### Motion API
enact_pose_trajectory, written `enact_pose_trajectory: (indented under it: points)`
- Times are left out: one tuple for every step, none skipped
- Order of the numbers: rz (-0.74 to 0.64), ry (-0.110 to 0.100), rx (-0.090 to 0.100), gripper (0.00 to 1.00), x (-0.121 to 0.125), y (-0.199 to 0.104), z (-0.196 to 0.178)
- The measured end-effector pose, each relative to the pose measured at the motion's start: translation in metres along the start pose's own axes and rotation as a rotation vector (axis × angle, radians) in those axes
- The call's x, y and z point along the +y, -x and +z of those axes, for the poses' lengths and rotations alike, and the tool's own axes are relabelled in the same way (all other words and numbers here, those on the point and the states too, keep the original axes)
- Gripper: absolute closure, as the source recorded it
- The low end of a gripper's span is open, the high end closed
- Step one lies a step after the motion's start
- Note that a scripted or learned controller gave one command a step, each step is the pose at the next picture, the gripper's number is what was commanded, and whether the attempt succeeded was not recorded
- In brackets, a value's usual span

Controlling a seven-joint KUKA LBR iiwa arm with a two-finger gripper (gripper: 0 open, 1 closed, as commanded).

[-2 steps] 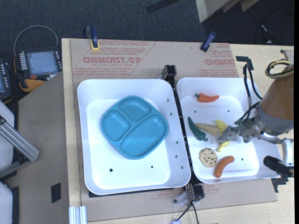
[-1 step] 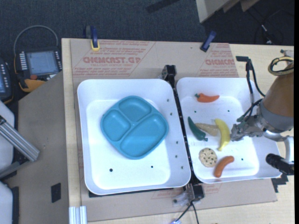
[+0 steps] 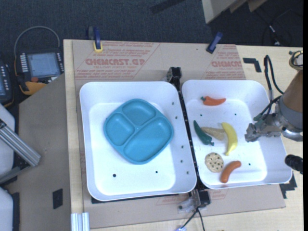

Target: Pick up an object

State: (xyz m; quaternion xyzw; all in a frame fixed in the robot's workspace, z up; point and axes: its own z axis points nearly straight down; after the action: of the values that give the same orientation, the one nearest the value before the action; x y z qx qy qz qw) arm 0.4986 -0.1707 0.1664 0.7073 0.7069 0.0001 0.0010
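Your pincer (image 3: 250, 133) sits low over the right bin (image 3: 250, 177), near its right wall, with the arm (image 3: 293, 107) coming in behind it from the right; you cannot tell from this angle whether it is apart or together, and nothing shows clamped in it. Every candidate for picking lies to its left in that same bin. Nearest is the yellow banana (image 3: 230, 137), just beside the pincer's tip, with a pale beige piece (image 3: 213, 132) touching the banana's far side and a dark green pepper (image 3: 202, 133) beyond that, against the beige piece. Below and left of the pincer you have an orange sausage (image 3: 230, 171) lying on a slant, and just past it a round chocolate-chip cookie (image 3: 214, 162). Above and left, well apart from the rest, lies a small orange carrot (image 3: 213, 100) with a green top. Farther left, across the black divider, the left bin (image 3: 96, 177) holds a blue compartment plate (image 3: 138, 130), tilted a little in the middle. The banana cluster stands between the pincer and the divider. Open white floor lies directly beneath the pincer and along the bin's lower right corner, and more between the carrot and the cluster. Black cables (image 3: 267, 76) hang just above the arm, by the bin's upper right corner.
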Motion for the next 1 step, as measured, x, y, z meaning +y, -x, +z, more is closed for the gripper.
enact_pose_trajectory:
  points:
    - [-0.002,0.005,-0.002,1.00,0.0015,0.0005,-0.0442]
